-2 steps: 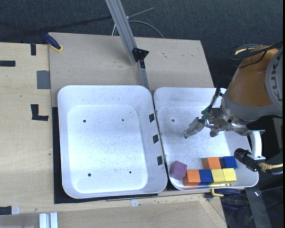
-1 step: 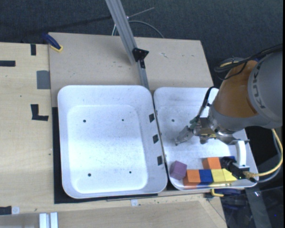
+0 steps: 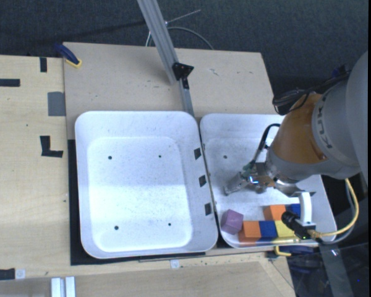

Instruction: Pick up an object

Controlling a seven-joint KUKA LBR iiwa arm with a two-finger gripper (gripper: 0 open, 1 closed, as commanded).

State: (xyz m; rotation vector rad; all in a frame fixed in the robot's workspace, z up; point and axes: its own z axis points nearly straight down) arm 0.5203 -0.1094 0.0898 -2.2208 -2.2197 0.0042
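Several small blocks sit in a bunch at the bottom of the frame, a bit right of the middle, in the near corner of the right bin (image 3: 235, 135): a purple block (image 3: 232, 220) at the left end, an orange block (image 3: 251, 229) next to it, then a blue block (image 3: 268, 228) and a yellow block (image 3: 282, 229), w/ one more orange block (image 3: 274, 212) just behind. They look packed close, prob touching each other. Up from them, near the middle of that bin, hangs the gripper (image 3: 230, 188). Its grey fingers point to the left and down in the frame. Open or closed? Can't tell from here, the tips are too small and blurry, and nothing shows between them. The key thing: the purple block lies just below the gripper tip in the frame, near but apart, so it looks like the easiest one to grab, w/ a free side on its left. The other blocks are farther right, under the arm (image 3: 300, 144). Farther off, center left of the frame, is the left bin (image 3: 80, 129), and a metal rod (image 3: 161, 30) slants away toward the top.
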